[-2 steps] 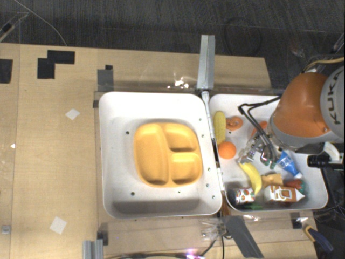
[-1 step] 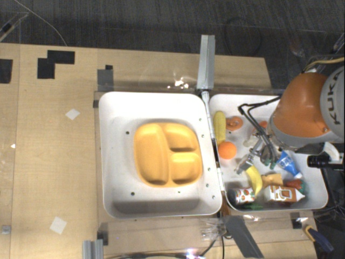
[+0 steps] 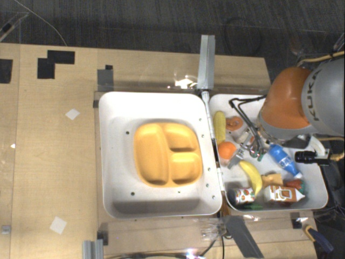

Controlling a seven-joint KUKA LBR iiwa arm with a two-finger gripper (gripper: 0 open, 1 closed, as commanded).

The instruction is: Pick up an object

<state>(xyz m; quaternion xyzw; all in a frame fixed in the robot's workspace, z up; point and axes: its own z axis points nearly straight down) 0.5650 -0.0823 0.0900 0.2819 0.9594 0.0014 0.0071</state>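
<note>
The gripper (image 3: 249, 151) is seen low in the right bin (image 3: 322, 197), beneath the grey arm (image 3: 329, 99) and its orange band (image 3: 288, 104), which reach in from the right; whether anything is gripped cannot be told, since the metal tip is small and partly masked by black cables (image 3: 242, 112) and the wrist above it. Just left of the tip an orange (image 3: 227, 151) is found, touching or nearly touching it, and just below lies a banana (image 3: 252, 176), tilted so that one end points toward the tip. To the right of the tip a blue bottle (image 3: 283, 160) lies at a slant, partly under the wrist. Above the orange a small round reddish item (image 3: 234, 124) is seen, and beside it, along the bin's left wall, a yellow corn cob (image 3: 219, 125) lies lengthwise. Along the near wall of the same bin a small can (image 3: 245, 196) with a red and white label and a small carton (image 3: 283, 194) are placed side by side, with a brownish item (image 3: 272, 179) just above the carton. The left bin (image 3: 116, 144) is set against the right one, and in its middle a yellow divided tray (image 3: 167, 154) with three compartments is laid flat. Both bins are borne by a light wooden bench (image 3: 48, 155), on which black marks (image 3: 54, 62) are visible at the far left
</note>
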